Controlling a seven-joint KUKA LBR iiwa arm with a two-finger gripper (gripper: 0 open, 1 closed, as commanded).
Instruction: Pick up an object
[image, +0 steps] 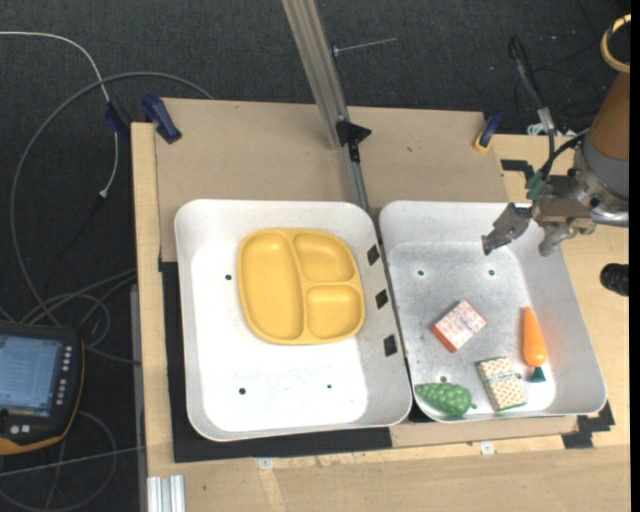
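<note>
Tool (527, 232) spread open over right bin (440, 235), nothing between fingers

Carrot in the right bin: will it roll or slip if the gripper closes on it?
The carrot looks tapered and rounded, so it may roll sideways or squirt toward its thin end. Its smooth, toy-like surface seems slippery and probably light.

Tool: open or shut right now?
Open. The tool hangs over the right bin's far edge with its two fingers spread apart and nothing between them.
</note>
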